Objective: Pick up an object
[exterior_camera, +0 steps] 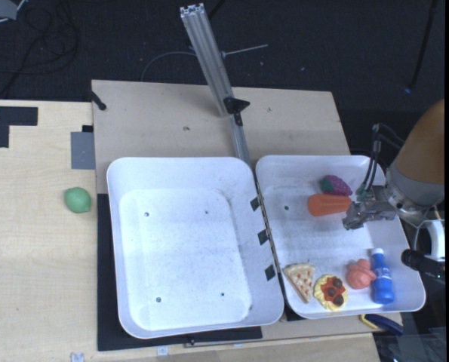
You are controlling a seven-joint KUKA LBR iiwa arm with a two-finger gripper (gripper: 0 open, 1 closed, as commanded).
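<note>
The right bin point(299, 236) holds several toy items. An orange carrot point(327, 204) lies near its back, with a purple piece point(335, 184) just behind it. Along the front sit a pizza slice point(300, 280), a round yellow and red piece point(330, 291), a pink lump point(359, 274) and a blue bottle point(381, 280). My gripper point(355, 217) hangs low over the bin's right side, right beside the carrot's right end. The arm comes in from the right with its orange band point(426, 145) above.
The left bin point(182, 247) stands beside the right one. A green ball point(78, 200) rests on the wooden bench at far left. A metal rail point(211, 59) slants up behind the bins. A yellow and blue thing point(381, 323) lies outside the right bin's front corner.
</note>
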